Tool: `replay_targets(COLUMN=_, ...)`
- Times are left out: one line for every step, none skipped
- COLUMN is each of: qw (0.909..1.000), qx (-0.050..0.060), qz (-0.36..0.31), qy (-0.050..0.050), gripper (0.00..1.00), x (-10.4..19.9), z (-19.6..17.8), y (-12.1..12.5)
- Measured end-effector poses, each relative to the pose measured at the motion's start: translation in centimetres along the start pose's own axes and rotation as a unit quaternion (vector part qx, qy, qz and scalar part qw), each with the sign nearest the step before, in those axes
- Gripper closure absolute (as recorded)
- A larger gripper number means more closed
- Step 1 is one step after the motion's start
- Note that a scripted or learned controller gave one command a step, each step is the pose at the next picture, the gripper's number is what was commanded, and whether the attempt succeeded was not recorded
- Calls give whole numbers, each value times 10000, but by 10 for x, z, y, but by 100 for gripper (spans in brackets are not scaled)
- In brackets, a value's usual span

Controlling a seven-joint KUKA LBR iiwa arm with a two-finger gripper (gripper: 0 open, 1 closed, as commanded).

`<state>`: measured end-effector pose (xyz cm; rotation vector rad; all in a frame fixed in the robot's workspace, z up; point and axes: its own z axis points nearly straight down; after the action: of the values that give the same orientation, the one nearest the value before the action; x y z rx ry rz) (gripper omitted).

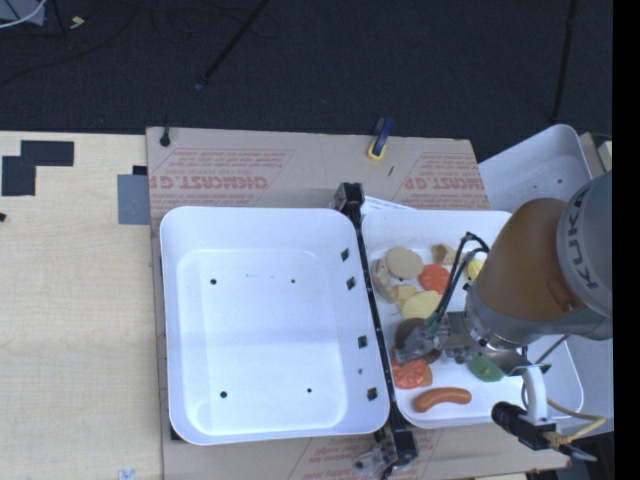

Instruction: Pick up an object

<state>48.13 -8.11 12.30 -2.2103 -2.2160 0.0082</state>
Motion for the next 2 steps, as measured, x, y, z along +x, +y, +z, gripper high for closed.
replay_targets(qw=10000, qx=-51, qz=16, qy=-20, gripper=0, x=-11, z=37, y=46)
replay_targets(qw=10000, qx=-32, qz=63, qy=-13, gripper=100, x=-11, z=26, y=43)
